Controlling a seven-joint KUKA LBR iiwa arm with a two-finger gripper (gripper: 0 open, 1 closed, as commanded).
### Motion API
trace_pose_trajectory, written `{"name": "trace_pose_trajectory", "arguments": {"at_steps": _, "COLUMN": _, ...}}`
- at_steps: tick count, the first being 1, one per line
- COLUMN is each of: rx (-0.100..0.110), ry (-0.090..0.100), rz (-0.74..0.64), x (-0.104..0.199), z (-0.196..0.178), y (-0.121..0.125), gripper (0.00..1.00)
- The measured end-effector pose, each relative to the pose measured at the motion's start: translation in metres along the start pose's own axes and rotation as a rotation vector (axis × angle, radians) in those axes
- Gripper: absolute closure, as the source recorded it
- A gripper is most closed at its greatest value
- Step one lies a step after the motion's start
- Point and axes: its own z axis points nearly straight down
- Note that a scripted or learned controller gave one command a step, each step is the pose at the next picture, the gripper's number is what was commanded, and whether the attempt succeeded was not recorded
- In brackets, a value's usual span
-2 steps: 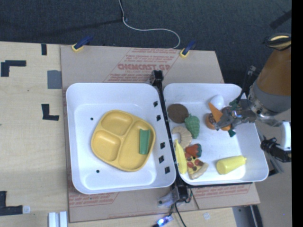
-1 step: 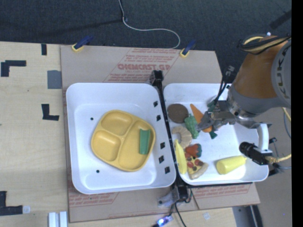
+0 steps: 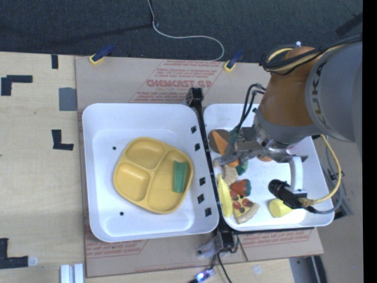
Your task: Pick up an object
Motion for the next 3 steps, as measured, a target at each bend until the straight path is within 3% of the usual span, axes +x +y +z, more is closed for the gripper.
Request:
{"name": "trace_pose_trajectory", "arguments": {"at_steps": 1, "rx": -0.002, "ry": 0.0, "rz": -0.001, "x": 0.059, "z": -0.01, "y": 0.01, "gripper": 1.0}}
{"name": "trace_pose_trajectory", "arguments": {"at_steps": 2, "rx": -0.001, "ry": -0.002, "rz": 0.003, "x": 0.093, "z": 0.002, "y": 0.02, "gripper": 1.0}}
{"name": "trace_pose_trajectory", "arguments": {"at_steps": 3, "rx": 0.0, "ry": -0.003, "rz": 0.006, "x": 0.088, "z": 0.001, "y": 0.016, "gripper": 1.0}}
